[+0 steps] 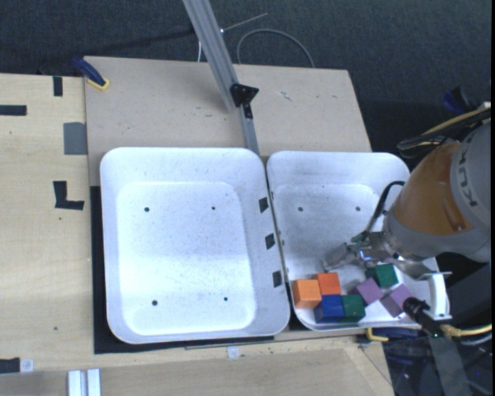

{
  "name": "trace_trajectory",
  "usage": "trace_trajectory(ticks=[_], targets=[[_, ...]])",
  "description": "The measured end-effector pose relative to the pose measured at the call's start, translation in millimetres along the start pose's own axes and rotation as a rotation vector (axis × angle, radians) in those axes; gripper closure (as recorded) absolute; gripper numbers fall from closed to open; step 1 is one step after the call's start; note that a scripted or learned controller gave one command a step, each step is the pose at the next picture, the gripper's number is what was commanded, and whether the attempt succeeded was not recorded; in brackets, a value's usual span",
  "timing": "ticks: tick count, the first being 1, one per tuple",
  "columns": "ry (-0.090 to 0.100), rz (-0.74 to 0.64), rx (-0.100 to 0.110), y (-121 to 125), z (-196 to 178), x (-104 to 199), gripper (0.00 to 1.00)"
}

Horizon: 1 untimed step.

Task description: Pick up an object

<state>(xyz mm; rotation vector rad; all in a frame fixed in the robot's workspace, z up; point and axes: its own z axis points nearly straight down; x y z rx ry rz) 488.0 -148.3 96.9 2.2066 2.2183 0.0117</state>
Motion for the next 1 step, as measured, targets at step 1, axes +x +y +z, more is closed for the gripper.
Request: trace_trajectory(ticks=[1], targets=[[0.001, 0.004, 0.007, 28.0, -93.0, -12.4, 0.00]])
